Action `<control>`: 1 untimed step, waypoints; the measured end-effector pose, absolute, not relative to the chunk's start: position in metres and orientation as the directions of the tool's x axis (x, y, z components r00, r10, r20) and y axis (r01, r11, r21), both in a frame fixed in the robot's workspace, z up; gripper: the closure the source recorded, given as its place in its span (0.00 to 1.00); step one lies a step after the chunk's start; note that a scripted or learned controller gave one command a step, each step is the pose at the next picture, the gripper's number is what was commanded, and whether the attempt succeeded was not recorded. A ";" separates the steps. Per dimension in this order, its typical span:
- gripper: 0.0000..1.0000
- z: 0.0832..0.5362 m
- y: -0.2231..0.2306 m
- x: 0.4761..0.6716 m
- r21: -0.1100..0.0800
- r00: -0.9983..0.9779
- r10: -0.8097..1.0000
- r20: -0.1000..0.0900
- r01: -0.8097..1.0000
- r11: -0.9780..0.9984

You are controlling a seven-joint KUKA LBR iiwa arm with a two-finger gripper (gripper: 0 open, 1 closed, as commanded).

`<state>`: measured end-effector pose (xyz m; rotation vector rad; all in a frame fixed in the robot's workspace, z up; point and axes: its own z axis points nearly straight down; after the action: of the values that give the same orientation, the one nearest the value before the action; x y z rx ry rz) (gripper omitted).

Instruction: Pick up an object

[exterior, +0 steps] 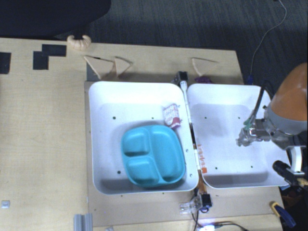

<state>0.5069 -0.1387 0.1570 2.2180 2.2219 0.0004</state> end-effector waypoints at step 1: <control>1.00 0.185 -0.058 0.527 0.003 -0.004 1.000 0.001 1.000 0.004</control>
<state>0.5271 -0.0583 0.1845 2.2160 2.2254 0.0045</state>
